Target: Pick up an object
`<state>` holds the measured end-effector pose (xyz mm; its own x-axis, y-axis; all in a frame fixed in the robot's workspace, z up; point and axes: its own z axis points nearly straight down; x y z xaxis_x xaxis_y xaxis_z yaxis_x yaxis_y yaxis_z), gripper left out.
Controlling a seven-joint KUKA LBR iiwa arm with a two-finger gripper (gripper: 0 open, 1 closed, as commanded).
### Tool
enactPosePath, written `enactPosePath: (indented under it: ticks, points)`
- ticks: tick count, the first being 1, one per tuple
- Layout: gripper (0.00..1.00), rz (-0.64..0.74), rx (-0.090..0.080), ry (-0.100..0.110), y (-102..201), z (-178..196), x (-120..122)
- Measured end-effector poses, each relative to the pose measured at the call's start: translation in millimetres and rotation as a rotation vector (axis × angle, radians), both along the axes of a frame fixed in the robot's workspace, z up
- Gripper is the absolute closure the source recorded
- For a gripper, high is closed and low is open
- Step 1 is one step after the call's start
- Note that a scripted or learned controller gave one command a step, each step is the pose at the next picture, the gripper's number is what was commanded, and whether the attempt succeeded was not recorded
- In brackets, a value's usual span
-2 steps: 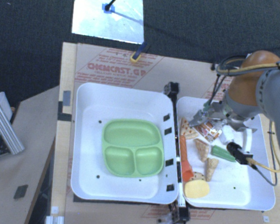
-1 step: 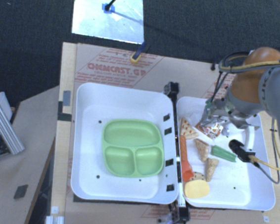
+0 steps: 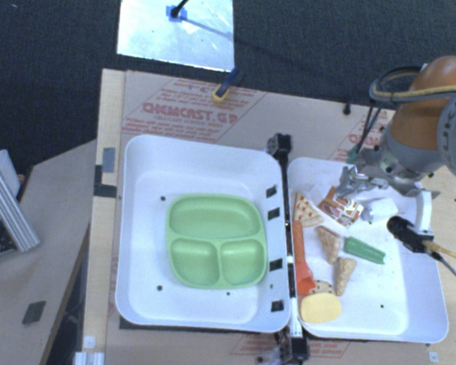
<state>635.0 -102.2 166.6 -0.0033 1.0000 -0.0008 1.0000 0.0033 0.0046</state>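
Orange-and-white printed card or foil, by the look of it: a small snack packet (image 3: pixel 341 207) is the likeliest obj for the pick. It lies tilted in the right bin (image 3: pixel 409 310), approx 11 o'clock from the bin's middle. The gripper (image 3: pixel 352 189) hangs right over it, toward the packet's 1 o'clock, close enough that it may be touching. Can't tell how wide the claw is open or whether it has hold of anything, since the wrist hides that part.

Handling, as a judgement: prob v. light, thin-walled and a bit crushable, w/ a glossy skin that could slip. Best taken across its short sides near the middle w/ a modest squeeze, not by a corner, where it'd twist out.

Neighbours:
- Toy pizza slice (image 3: pixel 306 211) at the packet's 8 o'clock, just beside it, maybe touching.
- Waffle cone (image 3: pixel 329 243) at 6 o'clock, near; a second cone (image 3: pixel 343 272) further along the same line.
- Green bean-like piece (image 3: pixel 364 250) at 4 o'clock, apart.
- Orange carrot (image 3: pixel 302 260) along the bin's 9 o'clock wall and a yellow disc (image 3: pixel 320 309) at the bin's 7 o'clock, both well clear.

The pizza slice is the one crowding risk: a closing claw could catch its edge and drag it along. The left bin (image 3: pixel 144 209) holds a green divided plate (image 3: pixel 212 241), no bearing on this pick
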Motion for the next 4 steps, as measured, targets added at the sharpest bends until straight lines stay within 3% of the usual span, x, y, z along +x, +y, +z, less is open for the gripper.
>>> enactPosePath:
  ticks: [1,2,3,4]
  points:
    - [1.0,0.001,0.0,-0.003,-0.3,54.7,1.8]
    - [1.0,0.005,0.002,0.002,44.9,61.4,-1.2]
    - [1.0,0.005,0.001,0.002,82.7,50.5,11.0]
    - [1.0,-0.001,0.001,0.002,80.2,68.6,2.0]
